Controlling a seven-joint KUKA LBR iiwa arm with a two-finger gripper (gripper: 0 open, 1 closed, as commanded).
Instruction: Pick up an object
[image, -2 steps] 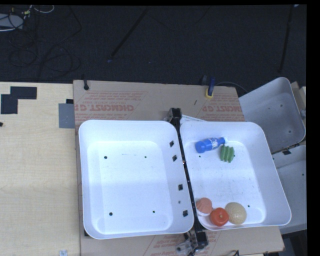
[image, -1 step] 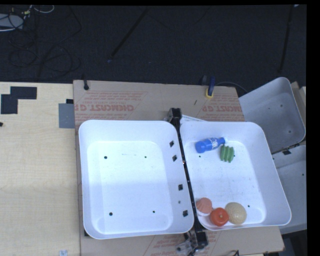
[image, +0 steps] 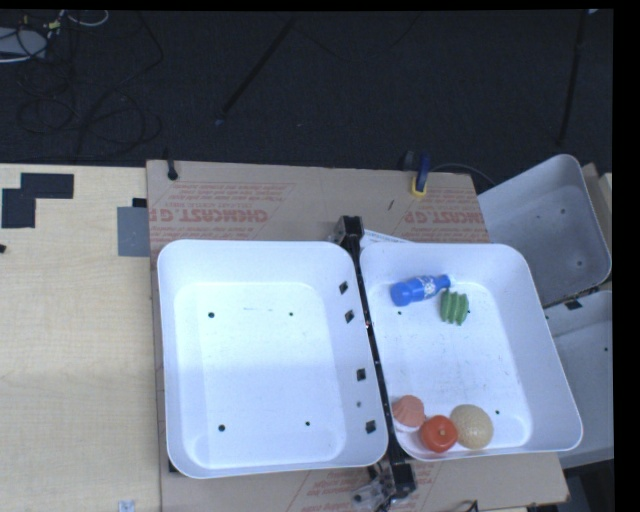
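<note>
The right bin (image: 520, 290) holds several small objects. A blue bottle (image: 419, 289) lies on its side near the bin's far edge, with a small green ridged piece (image: 455, 307) just to its right. At the near edge sit a pale pink round piece (image: 407, 410), a red tomato-like ball (image: 438, 433) and a beige round object (image: 472, 426), close together.
The left bin (image: 255, 360) lies beside the right one, with a black clip strip (image: 362, 330) along the seam between them. Both rest on a cardboard sheet (image: 300, 205). A grey-white panel (image: 555, 225) leans at the right.
</note>
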